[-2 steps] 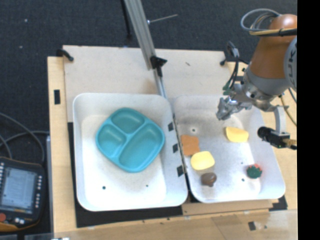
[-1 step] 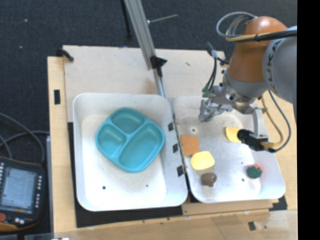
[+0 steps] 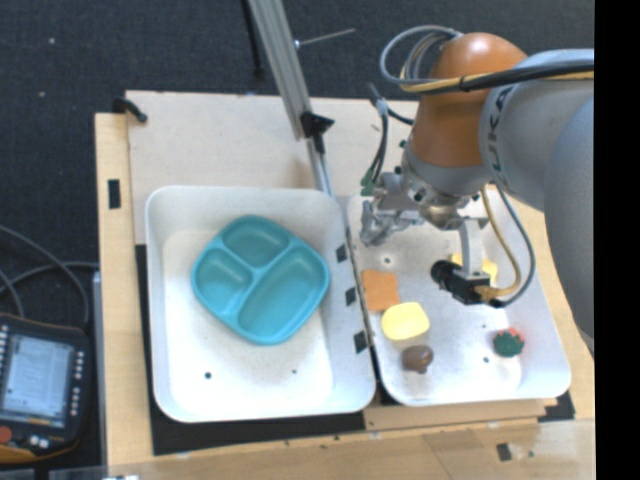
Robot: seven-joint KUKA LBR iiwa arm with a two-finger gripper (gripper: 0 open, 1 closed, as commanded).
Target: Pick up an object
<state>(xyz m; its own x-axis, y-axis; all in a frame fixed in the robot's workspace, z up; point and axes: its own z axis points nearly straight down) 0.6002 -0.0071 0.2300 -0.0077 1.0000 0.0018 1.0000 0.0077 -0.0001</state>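
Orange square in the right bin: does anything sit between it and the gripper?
Nothing visible does. The gripper hangs at the right bin's near-left part, and the orange square lies just below it in the camera view, uncovered. The yellow piece and brown piece lie beyond it.

text: faint vertical lettering on arm (image 3: 497,133) | illegible | no other markings

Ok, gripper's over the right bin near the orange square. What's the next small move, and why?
Probably ease the gripper down and slightly toward the orange square: it hangs just above that piece, nothing shows between its fingers, and the yellow block sits close below.
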